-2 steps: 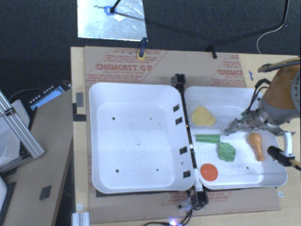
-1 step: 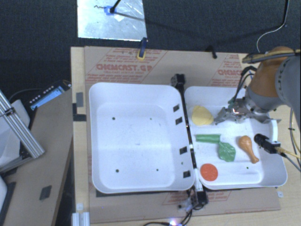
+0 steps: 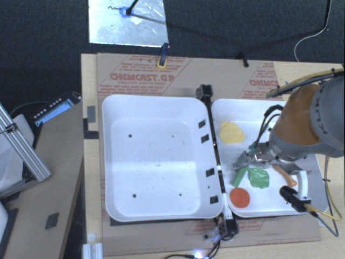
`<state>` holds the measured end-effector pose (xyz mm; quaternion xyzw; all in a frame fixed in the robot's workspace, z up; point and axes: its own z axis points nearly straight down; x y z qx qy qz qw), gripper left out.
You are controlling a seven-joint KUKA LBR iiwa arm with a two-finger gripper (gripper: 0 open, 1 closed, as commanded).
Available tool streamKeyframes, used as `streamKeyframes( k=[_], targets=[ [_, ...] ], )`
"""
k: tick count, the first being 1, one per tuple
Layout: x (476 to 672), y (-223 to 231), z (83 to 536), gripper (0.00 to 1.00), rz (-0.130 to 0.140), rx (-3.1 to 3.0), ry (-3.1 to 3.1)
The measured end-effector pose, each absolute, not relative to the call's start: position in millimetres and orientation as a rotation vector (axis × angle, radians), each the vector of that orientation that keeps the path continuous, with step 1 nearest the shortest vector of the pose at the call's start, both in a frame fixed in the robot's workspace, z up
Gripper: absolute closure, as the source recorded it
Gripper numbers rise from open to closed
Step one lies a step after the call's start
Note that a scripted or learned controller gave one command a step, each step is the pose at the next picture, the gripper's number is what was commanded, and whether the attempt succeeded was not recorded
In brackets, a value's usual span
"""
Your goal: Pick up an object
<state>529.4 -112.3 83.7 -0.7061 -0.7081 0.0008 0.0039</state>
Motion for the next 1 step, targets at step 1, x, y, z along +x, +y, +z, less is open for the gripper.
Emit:
streamKeyframes(
  k=[1],
  targets=[
    [485.2,-87.9,84.4,0.0,-0.001,-2.219,-2.222]
  ],
)
